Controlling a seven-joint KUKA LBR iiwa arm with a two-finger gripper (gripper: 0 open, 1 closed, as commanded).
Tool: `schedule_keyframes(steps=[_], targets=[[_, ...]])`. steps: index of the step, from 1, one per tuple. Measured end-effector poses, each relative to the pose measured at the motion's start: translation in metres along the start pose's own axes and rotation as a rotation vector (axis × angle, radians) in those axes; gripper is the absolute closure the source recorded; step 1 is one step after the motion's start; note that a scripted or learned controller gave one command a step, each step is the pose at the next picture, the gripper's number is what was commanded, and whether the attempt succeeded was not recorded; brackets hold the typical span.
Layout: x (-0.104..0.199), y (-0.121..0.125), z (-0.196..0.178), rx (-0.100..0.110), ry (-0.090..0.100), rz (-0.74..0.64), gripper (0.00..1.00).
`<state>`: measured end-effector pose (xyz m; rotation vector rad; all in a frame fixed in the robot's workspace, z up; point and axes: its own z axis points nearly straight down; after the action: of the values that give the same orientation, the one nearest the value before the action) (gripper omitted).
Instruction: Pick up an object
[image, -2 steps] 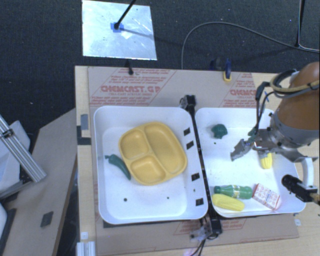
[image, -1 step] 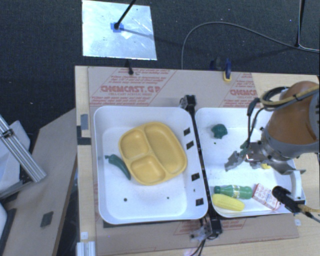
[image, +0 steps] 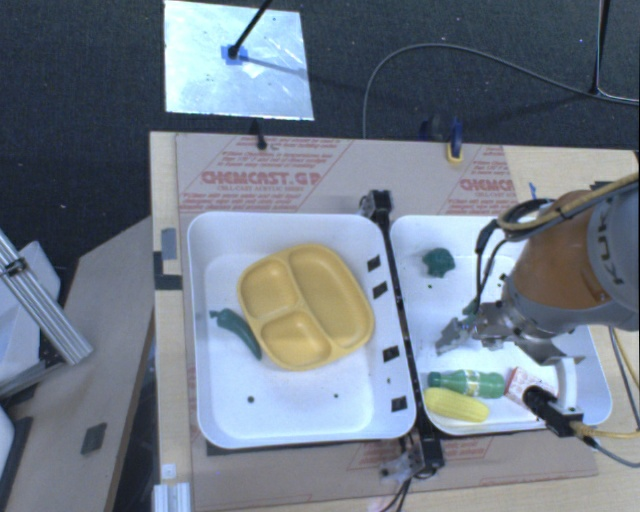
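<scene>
My gripper hangs over the middle of the right bin, and nothing shows in it. Just below it a green bottle lies on its side, with a yellow corn cob along the bin's front wall. A small red and white packet lies to the right of the bottle. Near the bin's back left sits a dark green broccoli-like piece, apart from the gripper.
The left bin holds a yellow divided plate and a dark green pepper by the plate's left edge. A black divider with clips runs between the bins. The arm's orange band covers the right bin's right side.
</scene>
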<state>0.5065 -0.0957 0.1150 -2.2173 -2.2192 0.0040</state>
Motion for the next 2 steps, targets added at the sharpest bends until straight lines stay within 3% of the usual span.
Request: schedule_keyframes(steps=[1, 2], targets=[[0.000, 0.001, 0.031, -0.006, -0.001, 0.001, 0.00], [0.000, 0.002, 0.019, -0.009, -0.001, -0.001, 1.00]])
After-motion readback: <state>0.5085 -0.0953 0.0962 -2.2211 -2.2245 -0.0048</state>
